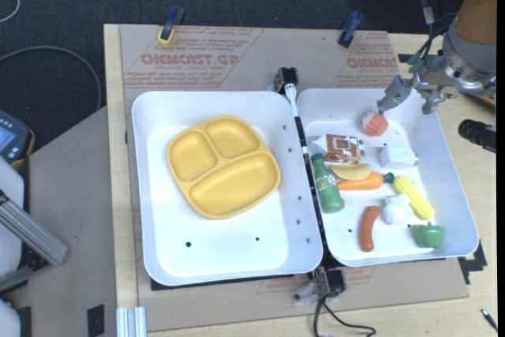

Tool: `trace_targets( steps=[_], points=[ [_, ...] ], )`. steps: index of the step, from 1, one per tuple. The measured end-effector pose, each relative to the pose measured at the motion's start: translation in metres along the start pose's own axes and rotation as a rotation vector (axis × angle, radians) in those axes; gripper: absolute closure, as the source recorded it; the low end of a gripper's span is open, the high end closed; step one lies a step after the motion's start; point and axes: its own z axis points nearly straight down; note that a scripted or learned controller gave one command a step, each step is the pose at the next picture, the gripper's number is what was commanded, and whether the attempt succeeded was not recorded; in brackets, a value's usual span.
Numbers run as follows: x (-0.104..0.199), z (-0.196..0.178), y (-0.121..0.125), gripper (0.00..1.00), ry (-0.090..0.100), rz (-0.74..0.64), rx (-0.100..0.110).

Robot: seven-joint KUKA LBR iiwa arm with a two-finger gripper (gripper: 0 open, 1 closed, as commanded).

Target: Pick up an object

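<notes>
My gripper (408, 106) hangs over the far end of the right bin (454, 170), open, with its two fingers spread wide and nothing between them. A small salmon-red piece (375, 123) lies on the bin floor just below the left fingertip (385, 106); I cannot tell if they touch. Nearer in the same bin lie a brown-and-white box (343, 146), a white block (398, 156), a green bottle (326, 184), a carrot (359, 185), a corn cob (413, 196), a red sausage (368, 227) and a green pepper (428, 234).
The left bin (150, 193) holds a yellow divided plate (224, 165). A black clip (286, 78) sits at the far end of the seam between the bins. Blue clamps (169, 25) (349, 28) hold the board's back edge.
</notes>
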Motion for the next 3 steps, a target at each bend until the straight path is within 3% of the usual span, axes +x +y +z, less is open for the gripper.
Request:
trace_targets(
  steps=[1,2,3],
  points=[
    [0.035,0.119,-0.028,0.0,-0.004,0.0,-0.02],
    [0.131,0.038,-0.092,0.0,0.005,-0.008,-0.001],
    [0.115,0.043,-0.135,0.0,0.002,0.003,0.006]
  ],
)
